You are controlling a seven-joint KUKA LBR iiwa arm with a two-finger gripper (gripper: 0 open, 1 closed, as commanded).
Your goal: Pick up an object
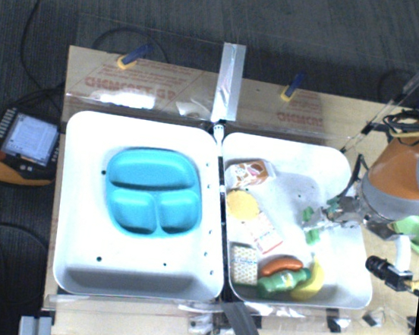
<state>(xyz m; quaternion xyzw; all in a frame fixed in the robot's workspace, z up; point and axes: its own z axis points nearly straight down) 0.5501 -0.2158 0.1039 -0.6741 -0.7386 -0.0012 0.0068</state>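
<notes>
Right bin (303, 156), toys (283, 276) left-below jaws (315, 224)

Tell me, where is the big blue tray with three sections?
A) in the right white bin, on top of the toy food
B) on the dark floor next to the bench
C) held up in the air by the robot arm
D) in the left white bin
D: the blue tray lies flat on the floor of the left bin, while the toy food sits in the right bin.
</notes>
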